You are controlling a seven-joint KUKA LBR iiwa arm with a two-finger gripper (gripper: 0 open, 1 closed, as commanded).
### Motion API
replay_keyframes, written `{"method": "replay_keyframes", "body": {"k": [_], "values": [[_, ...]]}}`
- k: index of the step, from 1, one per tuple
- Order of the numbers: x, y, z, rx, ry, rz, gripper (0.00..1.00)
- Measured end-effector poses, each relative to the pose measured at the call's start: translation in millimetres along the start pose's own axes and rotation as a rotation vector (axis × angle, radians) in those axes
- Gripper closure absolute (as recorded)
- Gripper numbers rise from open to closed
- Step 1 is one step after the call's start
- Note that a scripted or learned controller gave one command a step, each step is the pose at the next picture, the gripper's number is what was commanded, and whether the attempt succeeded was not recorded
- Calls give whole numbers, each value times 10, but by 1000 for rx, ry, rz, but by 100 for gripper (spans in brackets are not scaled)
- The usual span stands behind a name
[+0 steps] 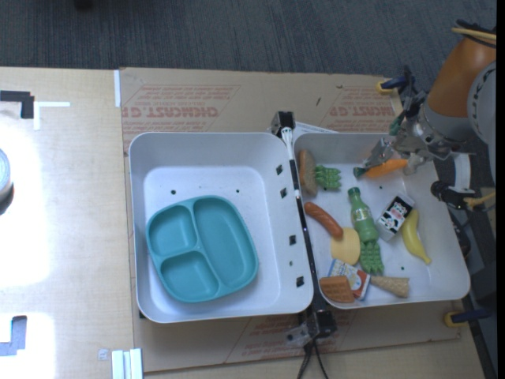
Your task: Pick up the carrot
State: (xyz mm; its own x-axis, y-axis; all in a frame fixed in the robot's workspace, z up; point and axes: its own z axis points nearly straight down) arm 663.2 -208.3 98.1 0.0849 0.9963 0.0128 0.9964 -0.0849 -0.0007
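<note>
The carrot (388, 166) is orange with a green top pointing left, and it sits at the far end of the right bin (450, 271). My gripper (397, 156) comes in from the right, directly over the carrot. Its fingers are closed on the orange body, so the carrot sits between them. The carrot looks slightly raised off the bin floor, though I cannot tell the height. The arm's orange band (458, 73) is at the upper right.
A green bottle (363, 214), sausage (324, 219), banana (414, 235), black-and-white carton (394, 214), bread roll (306, 172) and several other toy foods lie in the right bin. The left bin (158, 156) holds a teal divided plate (203, 247).
</note>
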Motion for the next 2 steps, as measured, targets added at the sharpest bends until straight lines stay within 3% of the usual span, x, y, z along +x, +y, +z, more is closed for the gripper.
{"method": "replay_keyframes", "body": {"k": [1, 2], "values": [[25, 15, 1, -10, 2, 93, 0], [9, 6, 3, -4, 1, 33, 0]]}}
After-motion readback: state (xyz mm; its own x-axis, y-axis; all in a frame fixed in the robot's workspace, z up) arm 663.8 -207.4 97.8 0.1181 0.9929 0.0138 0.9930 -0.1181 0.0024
